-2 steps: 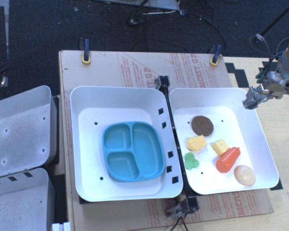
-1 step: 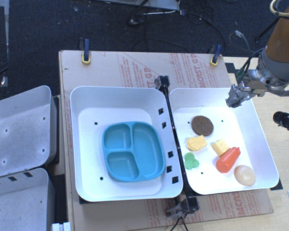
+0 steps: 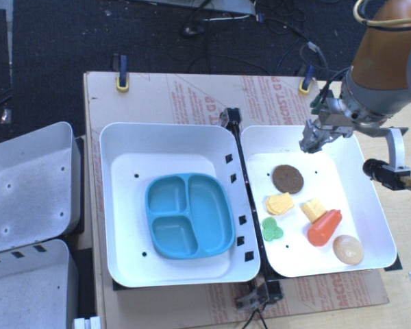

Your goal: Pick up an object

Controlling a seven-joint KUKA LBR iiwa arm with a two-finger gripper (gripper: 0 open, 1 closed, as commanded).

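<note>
Just below the gripper (image 3: 314, 143), whose grip state cannot be told, a brown cookie (image 3: 288, 179) is approached; a descent onto it is judged needed next.

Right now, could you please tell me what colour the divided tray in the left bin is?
The divided tray is light blue, seen clearly in the camera view.

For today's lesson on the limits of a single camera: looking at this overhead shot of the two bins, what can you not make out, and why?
- Gripper, camera view: dark and small against the bin wall, so whether it is open or shut cannot be told.
- Arm: cut off by the top and right edges.
- Green piece: too small to identify.
- Far-left white tray: cut off by the left edge.
</note>
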